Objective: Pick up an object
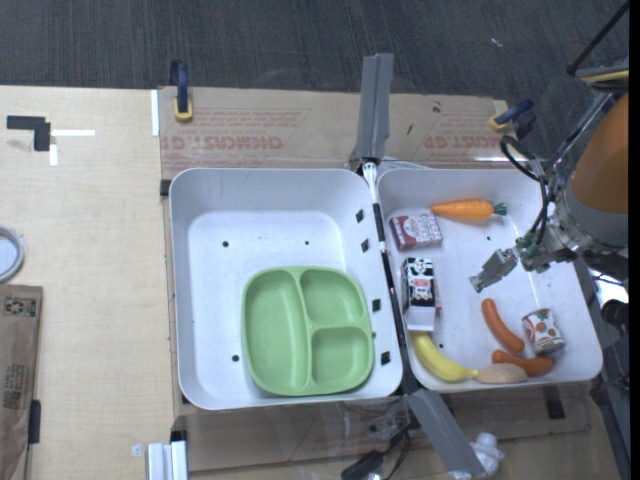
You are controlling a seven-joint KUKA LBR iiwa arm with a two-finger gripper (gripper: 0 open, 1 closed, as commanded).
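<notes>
The right bin (pixel 455 184) holds several items: an orange carrot (pixel 465 209), a red and white box (pixel 415 231), a black and white carton (pixel 420 286), a yellow banana (pixel 438 359), a red sausage (pixel 500 325), a small can (pixel 541 330), and a beige piece (pixel 502 374) beside an orange-red piece (pixel 527 362). My gripper (pixel 494 269) hangs over the right half of this bin, between the carrot and the sausage, pointing down-left. Nothing shows in its grasp.
The left bin (pixel 200 268) bears a green divided plate (pixel 307 330). A grey divider post (pixel 375 108) stands behind the seam between the bins. Clamps (pixel 180 93) sit at the bench's back edge. The arm's cables (pixel 535 183) hang over the right bin's far corner.
</notes>
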